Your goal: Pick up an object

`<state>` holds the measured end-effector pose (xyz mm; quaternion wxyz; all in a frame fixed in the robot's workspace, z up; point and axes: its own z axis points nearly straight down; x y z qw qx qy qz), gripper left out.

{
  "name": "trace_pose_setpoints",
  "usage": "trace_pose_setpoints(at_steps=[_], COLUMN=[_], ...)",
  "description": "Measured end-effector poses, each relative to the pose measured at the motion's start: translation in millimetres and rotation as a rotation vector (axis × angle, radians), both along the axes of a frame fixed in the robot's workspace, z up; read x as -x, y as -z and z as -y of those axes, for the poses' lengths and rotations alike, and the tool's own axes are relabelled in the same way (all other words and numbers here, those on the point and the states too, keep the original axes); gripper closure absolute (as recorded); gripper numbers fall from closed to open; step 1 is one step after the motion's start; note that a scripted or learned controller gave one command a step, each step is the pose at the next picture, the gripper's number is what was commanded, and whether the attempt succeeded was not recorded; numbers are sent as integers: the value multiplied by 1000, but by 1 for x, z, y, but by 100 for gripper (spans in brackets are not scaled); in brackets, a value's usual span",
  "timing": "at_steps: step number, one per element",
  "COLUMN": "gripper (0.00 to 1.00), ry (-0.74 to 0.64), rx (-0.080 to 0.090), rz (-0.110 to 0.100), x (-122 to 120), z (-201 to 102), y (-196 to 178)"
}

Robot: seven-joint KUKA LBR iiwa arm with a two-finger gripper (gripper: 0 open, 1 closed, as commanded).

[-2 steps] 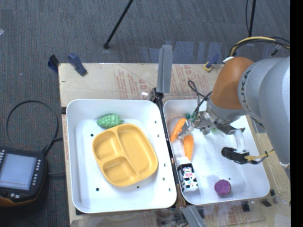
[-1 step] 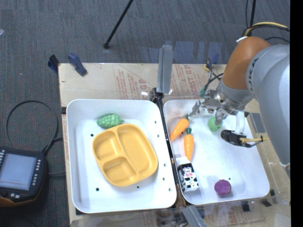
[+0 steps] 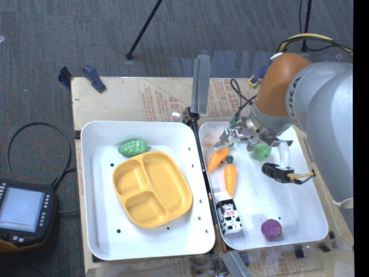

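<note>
the tool [image 3: 237, 133] hangs over the right bin's [image 3: 308, 221] far-left corner, just above two toy carrots [image 3: 223, 165]; whether it is parted or closed, i cannot tell. the carrots look light, hard, slick plastic, best pinched across the thick middle.

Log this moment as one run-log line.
two-finger gripper: low in right white bin, above two orange toy carrots | green ball beside it | grasp: unclear | yellow divided plate: left bin
</note>
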<state>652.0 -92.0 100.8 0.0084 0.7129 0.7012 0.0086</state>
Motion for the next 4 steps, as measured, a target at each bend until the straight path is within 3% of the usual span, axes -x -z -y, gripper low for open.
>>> trace_pose_setpoints(at_steps=[1,2,3,4], gripper=[0,0,100,100], ry=[-10,226,227,135], rx=[-1,-4,-5,-2], rz=[-25,-29,-32,-17], x=[8,37,37,6], z=[-12,-6,-5,-4], y=[12,12,3,-109])
